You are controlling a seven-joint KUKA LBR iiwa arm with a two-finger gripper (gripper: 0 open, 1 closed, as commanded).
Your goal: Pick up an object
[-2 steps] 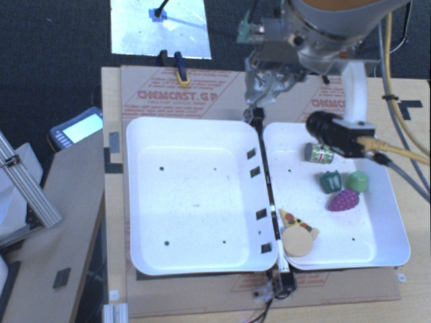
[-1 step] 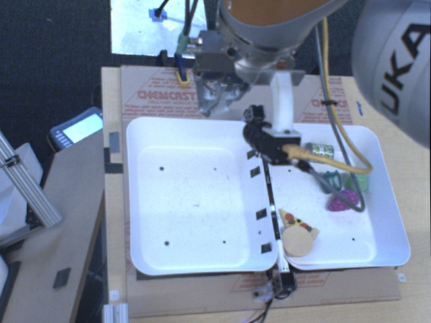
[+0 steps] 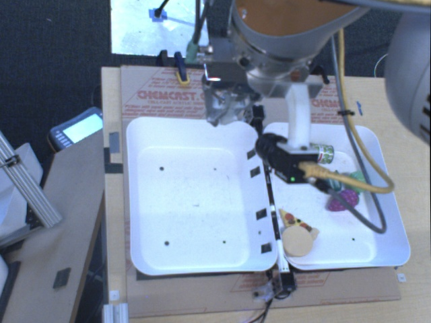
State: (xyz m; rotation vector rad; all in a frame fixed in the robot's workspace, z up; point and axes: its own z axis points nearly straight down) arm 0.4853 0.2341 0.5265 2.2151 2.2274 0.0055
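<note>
My gripper (image 3: 227, 108) hangs over the back rim of the left bin (image 3: 145, 140), near the divide between the two bins. Its tip is a blurred metal mass, with nothing visibly held under it. The loose objects lie in the right bin (image 3: 377, 247). A small cylinder with a green label (image 3: 322, 154) rests near the back. A magenta piece (image 3: 342, 200) and a green piece (image 3: 356, 178) sit to the right of the middle. A tan round toy with a colourful wedge on it (image 3: 298, 238) lies at the front left corner.
A black cable block (image 3: 283, 160) and a yellow hose (image 3: 343, 180) hang from the arm across the right bin's back half. Brown cardboard (image 3: 161, 93) lies under both bins. A grey device (image 3: 77, 130) and a metal rail (image 3: 27, 180) stand off the bench's left side.
</note>
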